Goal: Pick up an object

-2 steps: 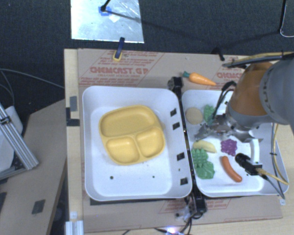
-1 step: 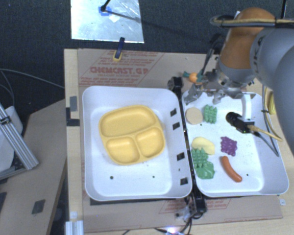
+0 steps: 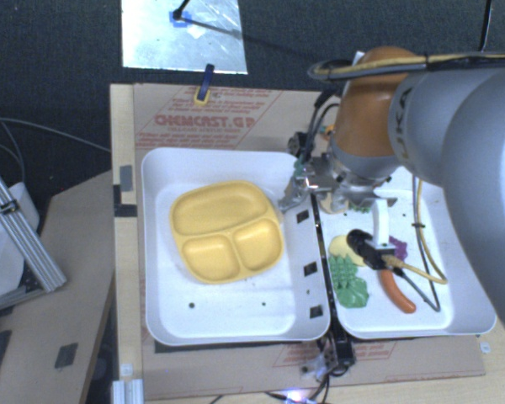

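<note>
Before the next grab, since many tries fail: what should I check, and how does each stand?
1. Things to pick are there: ok. A yellow divided plate lies in the left bin; a green toy and an orange piece lie in the right bin.
2. Hand over a target: not ok. The hand sits at the wall between the bins, beside the plate's corner.
3. Hand free of load: cannot tell.
4. Plate flat, hollows up: ok.
5. Room around the right bin's items: not ok; they lie bunched near the dividing wall.
</note>
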`<state>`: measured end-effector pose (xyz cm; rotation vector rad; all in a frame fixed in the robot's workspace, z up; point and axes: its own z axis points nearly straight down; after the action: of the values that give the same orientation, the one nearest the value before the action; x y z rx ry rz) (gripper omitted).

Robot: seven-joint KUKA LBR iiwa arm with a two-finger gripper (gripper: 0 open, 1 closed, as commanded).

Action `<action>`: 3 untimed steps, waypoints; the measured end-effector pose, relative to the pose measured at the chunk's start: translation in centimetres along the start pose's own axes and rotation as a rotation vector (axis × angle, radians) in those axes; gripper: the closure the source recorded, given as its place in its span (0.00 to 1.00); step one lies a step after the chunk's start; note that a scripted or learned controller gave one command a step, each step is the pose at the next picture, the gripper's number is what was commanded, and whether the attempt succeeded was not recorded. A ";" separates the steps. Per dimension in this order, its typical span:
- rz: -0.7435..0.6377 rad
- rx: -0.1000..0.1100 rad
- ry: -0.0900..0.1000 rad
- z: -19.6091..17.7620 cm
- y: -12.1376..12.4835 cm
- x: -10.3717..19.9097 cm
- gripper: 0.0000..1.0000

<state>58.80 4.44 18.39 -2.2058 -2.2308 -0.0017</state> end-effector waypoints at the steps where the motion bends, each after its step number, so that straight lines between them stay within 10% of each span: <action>1: 0.000 0.000 0.000 2.5 -1.5 7.3 0.00; 2: 0.006 -0.003 -0.004 7.5 3.9 7.2 0.00; 3: 0.004 -0.003 -0.005 6.2 3.8 7.1 1.00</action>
<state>62.53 11.63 12.20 -2.2144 -2.2302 0.0004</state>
